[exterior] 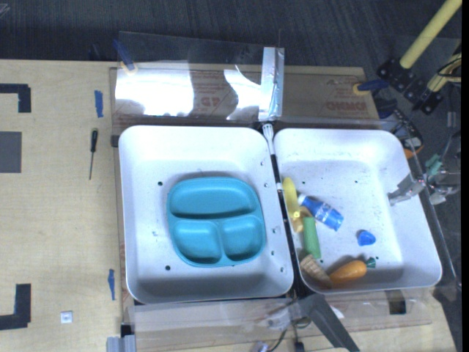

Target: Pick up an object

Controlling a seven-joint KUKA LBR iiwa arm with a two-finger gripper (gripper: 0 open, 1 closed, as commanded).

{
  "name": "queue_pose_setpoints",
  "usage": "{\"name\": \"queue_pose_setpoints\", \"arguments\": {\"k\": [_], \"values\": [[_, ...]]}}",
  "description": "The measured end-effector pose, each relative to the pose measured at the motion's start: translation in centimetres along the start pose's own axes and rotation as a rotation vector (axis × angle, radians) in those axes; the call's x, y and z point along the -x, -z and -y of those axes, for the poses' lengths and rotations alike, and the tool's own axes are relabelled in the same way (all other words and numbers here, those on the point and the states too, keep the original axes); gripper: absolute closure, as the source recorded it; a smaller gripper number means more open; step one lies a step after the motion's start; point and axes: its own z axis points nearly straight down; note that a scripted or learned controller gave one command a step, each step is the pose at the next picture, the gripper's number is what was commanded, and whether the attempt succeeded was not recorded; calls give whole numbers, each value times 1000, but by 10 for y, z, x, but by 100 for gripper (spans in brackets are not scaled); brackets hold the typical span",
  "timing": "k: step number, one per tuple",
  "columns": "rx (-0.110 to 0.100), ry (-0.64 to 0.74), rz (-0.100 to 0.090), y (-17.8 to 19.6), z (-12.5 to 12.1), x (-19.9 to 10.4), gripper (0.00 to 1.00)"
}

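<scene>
Nearest on my tabletop (51, 255), an orange carrot-like toy (347, 270) lay in the right bin (344, 152) below a small blue piece (366, 237), the left bin (139, 152) held a teal tray (216, 220), and beyond lay dark carpet (220, 6); my gripper's state I cannot tell.
</scene>
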Motion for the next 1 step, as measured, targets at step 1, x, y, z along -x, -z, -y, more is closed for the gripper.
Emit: {"name": "queue_pose_setpoints", "arguments": {"k": [1], "values": [[-9,178,-4,-120,-11,-39,0]]}}
